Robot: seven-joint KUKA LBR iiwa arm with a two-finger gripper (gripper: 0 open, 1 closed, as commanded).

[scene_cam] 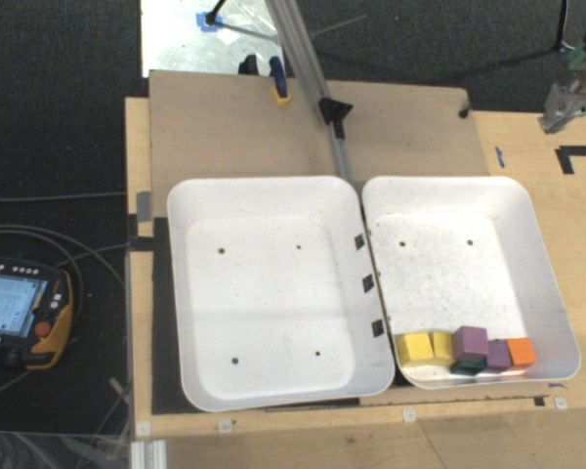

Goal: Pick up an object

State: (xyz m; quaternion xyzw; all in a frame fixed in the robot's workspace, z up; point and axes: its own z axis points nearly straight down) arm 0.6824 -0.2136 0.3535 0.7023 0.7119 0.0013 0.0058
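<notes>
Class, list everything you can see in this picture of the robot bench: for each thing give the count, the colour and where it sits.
bins: two, white, side by side on the bench
yellow blocks: two, yellow, near edge of the right bin, at the left end of the cluster
purple blocks: two, purple, middle of the cluster
green block: one, dark green, in front of the purple ones
orange block: one, orange, right end of the cluster
control pendant: one, orange and black with a lit screen, on the floor to the left
metal pole: one, grey, slanting in from the top
</notes>
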